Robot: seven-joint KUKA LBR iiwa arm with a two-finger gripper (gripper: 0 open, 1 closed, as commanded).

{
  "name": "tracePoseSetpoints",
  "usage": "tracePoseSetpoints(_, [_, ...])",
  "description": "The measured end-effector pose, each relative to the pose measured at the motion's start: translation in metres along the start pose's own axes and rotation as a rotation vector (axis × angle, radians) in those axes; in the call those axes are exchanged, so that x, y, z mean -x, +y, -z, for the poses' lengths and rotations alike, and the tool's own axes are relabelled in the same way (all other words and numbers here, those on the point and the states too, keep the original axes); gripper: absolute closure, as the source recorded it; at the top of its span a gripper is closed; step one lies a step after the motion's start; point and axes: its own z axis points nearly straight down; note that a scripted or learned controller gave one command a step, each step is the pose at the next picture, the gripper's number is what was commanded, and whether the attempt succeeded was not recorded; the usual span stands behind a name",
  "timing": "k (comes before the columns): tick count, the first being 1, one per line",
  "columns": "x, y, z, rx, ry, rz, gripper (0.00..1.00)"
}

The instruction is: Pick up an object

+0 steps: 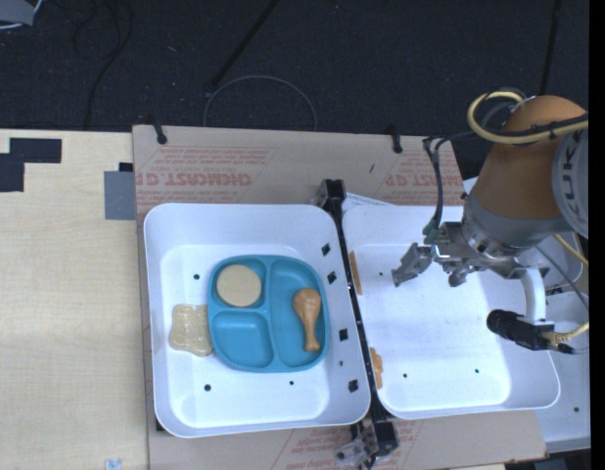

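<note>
Jaws of the arm (523,179) hang over the upper part of the right bin (459,390), spread apart, and nothing sits between them. I judge they are open like this because no grasp has been made yet.

The bench (58,311) carries a cardboard sheet (244,169), and both white bins lie on it side by side, touching along a black middle strip (344,292). This probably keeps them from sliding when the arm pushes down.

The left bin (175,233) holds all the things that could be picked. A blue tray (254,346) with three compartments lies flat in its middle. In the long right compartment a toy drumstick (308,316) lies with the thick end toward the far wall. In the upper left compartment a round tan disc (238,285) lies flat. The lower left compartment has nothing in it. Just outside the tray, touching its left edge, a pale bread-like piece (190,329) lies on the bin floor.

The things are therefore well apart from the jaws, across the middle strip. To my judgement the task is at its beginning: the arm needs to cross to the left bin first. The bread-like piece seems the easier target, since no tray wall stands around it.
</note>
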Motion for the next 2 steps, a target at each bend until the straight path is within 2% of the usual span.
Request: tracePoseSetpoints(2, [0.001, -0.006, -0.116, 0.005, -0.001, -0.001, 0.0])
